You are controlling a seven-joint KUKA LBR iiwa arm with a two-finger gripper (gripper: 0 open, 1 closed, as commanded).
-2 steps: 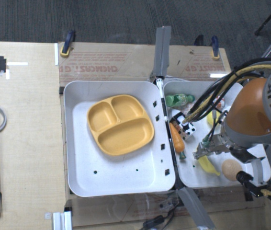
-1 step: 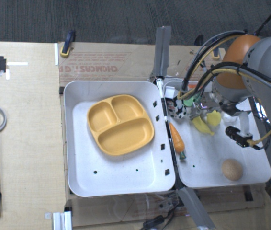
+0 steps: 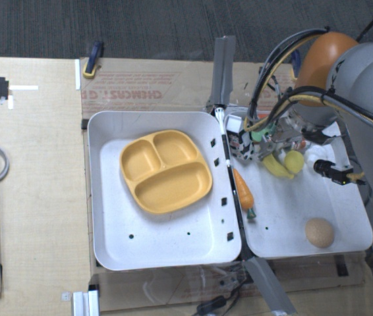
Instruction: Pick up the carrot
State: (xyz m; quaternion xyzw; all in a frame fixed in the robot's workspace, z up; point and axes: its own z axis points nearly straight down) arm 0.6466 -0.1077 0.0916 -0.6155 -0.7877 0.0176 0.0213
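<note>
While the arm (image 3: pixel 351 78) reaches in from the right of the camera view, the gripper (image 3: pixel 256 147) sits low over the far left corner of the right bin (image 3: pixel 344 242), among cables and fittings. Whether its grasp is spread or closed I cannot tell from this angle; the tip is lost in clutter.

The carrot (image 3: pixel 242 188) lies in the right bin, tight against the wall it shares with the left bin (image 3: pixel 107 242), its narrow end pointing away from the camera and its green stub toward the near edge. It rests on the bin floor, nearer the camera than the gripper and apart from it. Nothing is seen lifted.

Other contents: a yellow fruit (image 3: pixel 284 164) lies just beside the gripper, and a brown ball (image 3: pixel 319 232) rests near the front of the same bin. A yellow divided plate (image 3: pixel 165 171) occupies the left bin.

Assessment: the pick is not yet made. In my judgement the gripper must still be brought over the carrot, lowered, closed and raised. The carrot's position hard against the wall may leave little room for one side of the grasp.
</note>
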